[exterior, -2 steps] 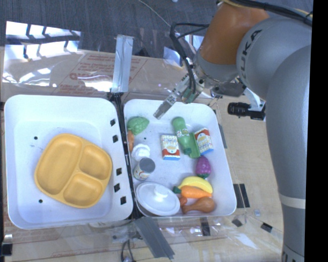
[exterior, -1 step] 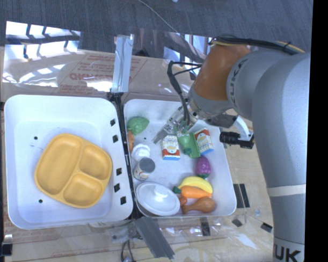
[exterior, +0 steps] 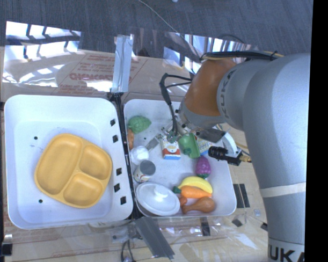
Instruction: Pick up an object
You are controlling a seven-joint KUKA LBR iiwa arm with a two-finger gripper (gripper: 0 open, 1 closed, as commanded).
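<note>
Your arm (exterior: 261,104) reaches in from the right, and its gripper (exterior: 173,134) sits low in the right bin (exterior: 225,184), just above the small carton (exterior: 171,149) and beside the green pepper (exterior: 189,145); whether it is apart or closed you cannot tell. Around it you have a lettuce (exterior: 138,123), a can (exterior: 147,168), a white bowl (exterior: 158,199), a purple fruit (exterior: 203,167), a banana (exterior: 195,183) and a carrot (exterior: 193,192). The left bin (exterior: 25,112) holds a yellow tray (exterior: 72,169).
</note>
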